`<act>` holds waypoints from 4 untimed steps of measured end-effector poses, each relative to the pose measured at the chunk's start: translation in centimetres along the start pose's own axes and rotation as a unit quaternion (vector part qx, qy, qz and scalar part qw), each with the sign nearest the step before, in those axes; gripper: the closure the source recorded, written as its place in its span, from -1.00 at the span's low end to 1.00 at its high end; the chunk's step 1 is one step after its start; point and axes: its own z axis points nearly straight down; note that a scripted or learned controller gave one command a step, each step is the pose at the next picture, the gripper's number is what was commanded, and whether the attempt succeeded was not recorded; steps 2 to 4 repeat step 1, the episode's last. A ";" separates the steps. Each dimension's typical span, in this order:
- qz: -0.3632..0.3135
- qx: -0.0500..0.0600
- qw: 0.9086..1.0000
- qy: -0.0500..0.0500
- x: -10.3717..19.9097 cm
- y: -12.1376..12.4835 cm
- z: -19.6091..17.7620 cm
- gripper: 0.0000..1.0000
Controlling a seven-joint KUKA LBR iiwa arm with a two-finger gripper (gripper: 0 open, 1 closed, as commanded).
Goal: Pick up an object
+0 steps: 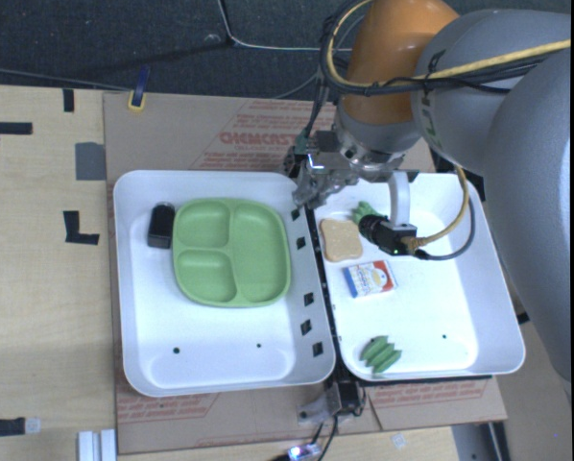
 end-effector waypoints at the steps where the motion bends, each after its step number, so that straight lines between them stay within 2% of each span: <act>1: 0.000 0.000 1.000 0.000 5.0 -1.7 -0.1 1.00; 4: 0.000 0.000 1.000 0.000 5.0 -1.7 -0.1 1.00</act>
